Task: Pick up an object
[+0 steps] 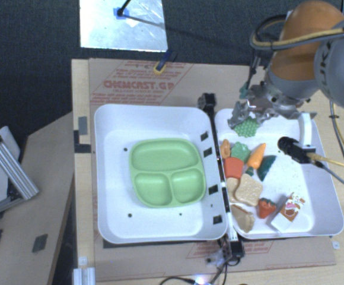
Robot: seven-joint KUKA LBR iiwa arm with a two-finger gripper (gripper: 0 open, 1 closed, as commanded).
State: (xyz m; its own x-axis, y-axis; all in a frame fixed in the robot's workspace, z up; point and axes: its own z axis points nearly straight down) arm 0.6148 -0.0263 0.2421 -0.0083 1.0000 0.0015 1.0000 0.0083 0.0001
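Note:
The right bin (329, 209) holds several toy foods. A bumpy green piece (247, 127) lies at its back left, and my gripper (245, 116) hangs right over it, touching or nearly touching its top. In front of it lie a teal-green piece (240, 150), an orange carrot (256, 155), a dark teal wedge (266, 166), a red block (233, 167), a bread slice (249, 190), a tan piece (242, 217), a small red fruit (267, 207) and a white and red carton (290, 207).
The left bin (110, 129) bears a light green divided plate (165, 172). A black divider (215, 159) runs between the bins. A black part with a yellow cable (292, 148) hangs over the right bin's back. The arm's orange band (305, 37) looms at the upper right.

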